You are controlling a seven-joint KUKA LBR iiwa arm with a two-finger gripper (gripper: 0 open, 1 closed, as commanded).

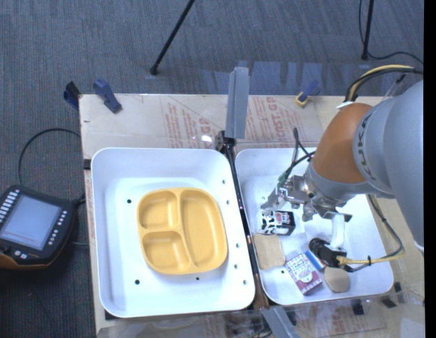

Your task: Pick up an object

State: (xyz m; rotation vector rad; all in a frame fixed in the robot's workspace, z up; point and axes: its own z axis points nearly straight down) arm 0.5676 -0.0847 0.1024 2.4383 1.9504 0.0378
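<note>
In the right bin [376, 277], the gripper [279, 201] hovers just above a black-and-white carton [277, 222]; finger state impossible to tell.

End effector [279, 201] above black-and-white carton [277, 221], right bin [384, 273]; yellow tray [182, 229] left bin [108, 189].

I have two bins side by side on the bench [161, 122]. In the left bin [108, 224] a three-compartment tray [182, 229] lies near the middle. In the right bin [254, 167] the gripper [282, 197] sits over the left part, just behind a small carton [277, 221]. Nearer me from the carton lies a flat cracker-like piece [270, 252], and to its right a small printed box [303, 272], then a round flat piece [337, 279]. A teach pendant [29, 225] rests on the floor left of the bench.
</note>
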